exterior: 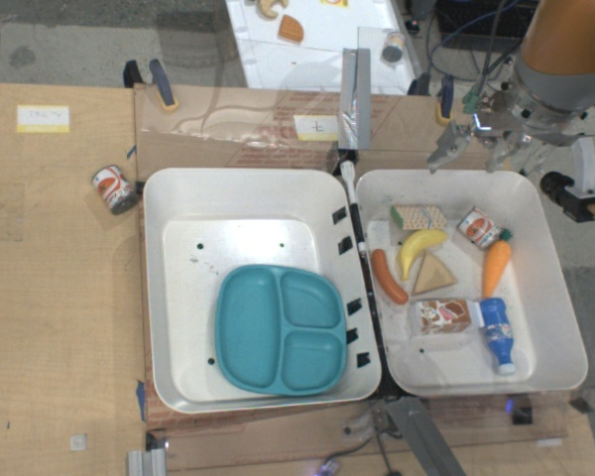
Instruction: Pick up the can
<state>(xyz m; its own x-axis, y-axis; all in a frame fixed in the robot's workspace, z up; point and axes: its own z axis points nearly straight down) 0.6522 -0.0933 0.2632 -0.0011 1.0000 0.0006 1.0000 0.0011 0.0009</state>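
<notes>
Can (478,228), small with a red-and-white label, lies on its side in the right bin (555,296), near the far wall, just beside the carrot (494,266). End effector (481,147) hangs above that bin's far rim, fingers spread, holding nothing.

Glossy white plastic bins (169,266)
</notes>
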